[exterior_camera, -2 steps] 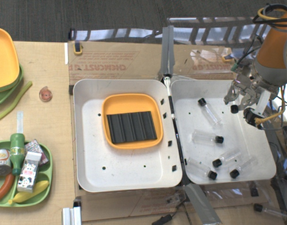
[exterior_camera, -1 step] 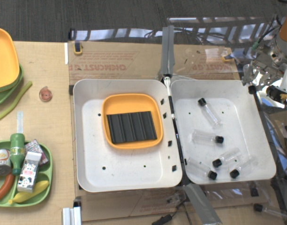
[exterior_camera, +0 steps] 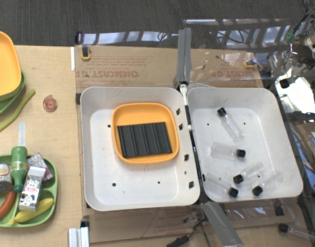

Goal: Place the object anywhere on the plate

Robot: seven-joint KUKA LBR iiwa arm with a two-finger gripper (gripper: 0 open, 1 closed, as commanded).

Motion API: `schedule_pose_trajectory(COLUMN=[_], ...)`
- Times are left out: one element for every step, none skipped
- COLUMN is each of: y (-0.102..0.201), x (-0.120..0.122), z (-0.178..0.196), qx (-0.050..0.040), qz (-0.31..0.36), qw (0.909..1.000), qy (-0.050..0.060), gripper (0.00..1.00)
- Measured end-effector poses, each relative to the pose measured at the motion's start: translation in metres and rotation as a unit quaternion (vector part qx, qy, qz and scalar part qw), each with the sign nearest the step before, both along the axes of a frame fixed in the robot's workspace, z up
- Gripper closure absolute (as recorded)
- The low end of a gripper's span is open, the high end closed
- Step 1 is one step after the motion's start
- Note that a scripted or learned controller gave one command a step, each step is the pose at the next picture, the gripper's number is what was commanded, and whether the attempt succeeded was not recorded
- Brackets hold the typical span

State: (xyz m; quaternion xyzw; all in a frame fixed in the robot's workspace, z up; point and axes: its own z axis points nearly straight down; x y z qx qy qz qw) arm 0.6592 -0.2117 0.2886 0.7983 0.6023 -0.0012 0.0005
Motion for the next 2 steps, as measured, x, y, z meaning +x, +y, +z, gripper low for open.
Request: schedule_pose_trajectory(y=[0.0035,0.0036], x=[0.0002,0.0002], z=[0.1008,0.1008], qx=[0.0004,0.0003], qz=[0.017,0.018], qw=[0.9998,0.9998], qy=[0.0,0.0], gripper=[1.0,0.0])
